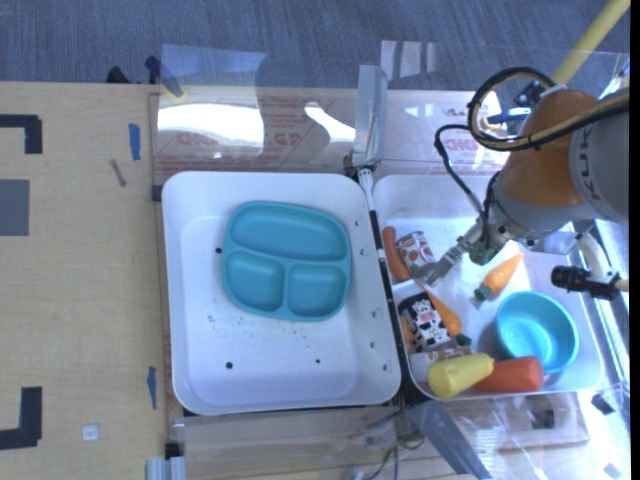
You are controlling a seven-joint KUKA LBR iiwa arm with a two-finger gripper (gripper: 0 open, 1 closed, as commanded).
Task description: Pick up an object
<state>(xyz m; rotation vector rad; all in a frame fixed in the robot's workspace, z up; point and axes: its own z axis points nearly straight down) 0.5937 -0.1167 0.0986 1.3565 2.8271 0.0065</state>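
the gripper [432, 268] hangs low in the right bin [400, 200], its jaws just beside a small can [412, 246]; whether they are spread i cannot tell. a blue bowl [537, 330] sits right, a divided plate [287, 260] in the left bin [190, 298].

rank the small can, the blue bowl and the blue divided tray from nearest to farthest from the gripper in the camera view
From the gripper:
1. small can, just beside the fingertips, in the right bin.
2. blue bowl, lower right in the same bin.
3. blue divided tray, off in the left bin.
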